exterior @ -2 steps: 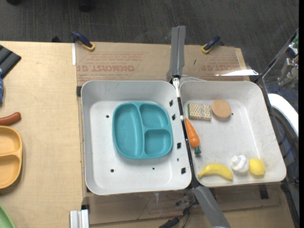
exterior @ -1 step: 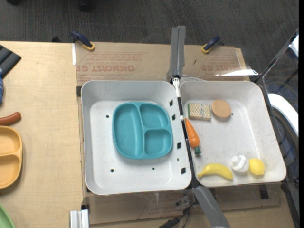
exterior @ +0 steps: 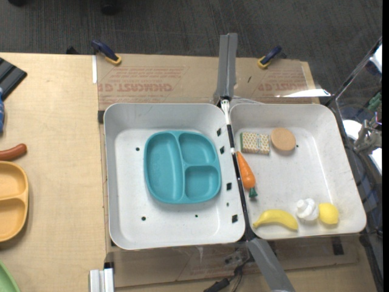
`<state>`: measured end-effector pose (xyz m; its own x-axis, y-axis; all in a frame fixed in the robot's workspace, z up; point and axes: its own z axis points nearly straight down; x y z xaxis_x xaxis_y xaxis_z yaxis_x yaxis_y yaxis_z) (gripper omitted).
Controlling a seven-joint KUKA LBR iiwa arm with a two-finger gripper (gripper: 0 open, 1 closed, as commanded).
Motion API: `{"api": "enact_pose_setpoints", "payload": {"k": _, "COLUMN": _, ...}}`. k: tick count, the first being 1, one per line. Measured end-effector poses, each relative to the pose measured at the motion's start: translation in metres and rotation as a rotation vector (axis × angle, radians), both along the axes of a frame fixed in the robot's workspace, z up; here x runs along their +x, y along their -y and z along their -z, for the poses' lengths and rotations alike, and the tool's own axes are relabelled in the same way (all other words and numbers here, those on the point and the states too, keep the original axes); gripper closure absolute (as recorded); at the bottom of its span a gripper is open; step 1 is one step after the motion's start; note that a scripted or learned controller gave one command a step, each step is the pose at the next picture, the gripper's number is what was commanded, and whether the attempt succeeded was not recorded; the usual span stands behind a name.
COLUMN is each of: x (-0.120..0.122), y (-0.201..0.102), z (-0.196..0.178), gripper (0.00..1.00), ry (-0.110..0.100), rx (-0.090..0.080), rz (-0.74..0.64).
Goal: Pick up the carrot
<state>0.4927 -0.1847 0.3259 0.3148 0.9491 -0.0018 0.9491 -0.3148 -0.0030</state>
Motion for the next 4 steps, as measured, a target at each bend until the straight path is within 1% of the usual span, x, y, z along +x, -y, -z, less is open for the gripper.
{"api": "enact_pose_setpoints", "payload": {"k": 1, "x": 0.0, "y": -0.015, "z": 0.08, "gripper": 1.0, "ry": 0.001, "rx": 0.001, "rz": -0.12}}
{"api": "enact_pose_setpoints", "payload": {"k": 2, "x": -0.015, "y": 0.025, "z": 0.015, "gripper": 1.0, "ry": 0.003, "rx": -0.001, "rz": -0.115}}
{"api": "enact_pose_setpoints", "payload": {"k": 3, "x": -0.013, "y": 0.002, "z": 0.103, "gripper": 1.0, "ry": 0.001, "rx": 0.002, "rz": -0.437}}
{"api": "enact_pose_setpoints", "payload": {"k": 4, "x": -0.015, "y": 0.038, "z": 0.067, "gripper": 1.0, "ry": 0.003, "rx": 0.0, "rz": -0.426}}
